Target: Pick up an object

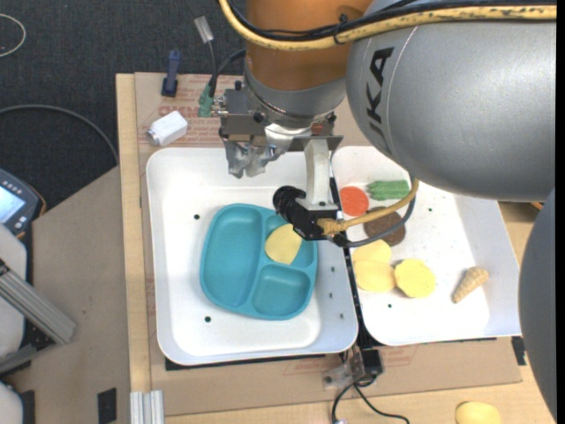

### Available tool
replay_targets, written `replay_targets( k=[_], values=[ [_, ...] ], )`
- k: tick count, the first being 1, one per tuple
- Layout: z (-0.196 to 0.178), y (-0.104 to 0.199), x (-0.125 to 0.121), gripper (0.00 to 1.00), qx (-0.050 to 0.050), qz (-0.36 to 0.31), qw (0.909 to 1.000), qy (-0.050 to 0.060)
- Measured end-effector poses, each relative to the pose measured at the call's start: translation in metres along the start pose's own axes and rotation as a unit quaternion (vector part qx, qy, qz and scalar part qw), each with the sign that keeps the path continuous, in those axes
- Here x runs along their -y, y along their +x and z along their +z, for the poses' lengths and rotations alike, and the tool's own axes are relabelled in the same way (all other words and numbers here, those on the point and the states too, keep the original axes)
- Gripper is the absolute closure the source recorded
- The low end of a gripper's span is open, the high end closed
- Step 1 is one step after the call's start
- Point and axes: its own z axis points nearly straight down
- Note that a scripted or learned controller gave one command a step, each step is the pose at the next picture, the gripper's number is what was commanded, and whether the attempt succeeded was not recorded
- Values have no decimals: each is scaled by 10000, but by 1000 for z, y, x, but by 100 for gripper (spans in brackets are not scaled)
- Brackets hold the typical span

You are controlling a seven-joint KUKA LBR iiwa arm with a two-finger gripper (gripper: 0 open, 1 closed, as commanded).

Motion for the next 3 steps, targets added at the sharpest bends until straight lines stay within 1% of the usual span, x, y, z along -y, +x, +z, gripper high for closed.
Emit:
replay_targets(
  k=[2,3],
  values=[
    [-20,2,0,100,0,-19,10000,-20],
    [-18,-38,69,100,4,52,10000,58]
  ],
)
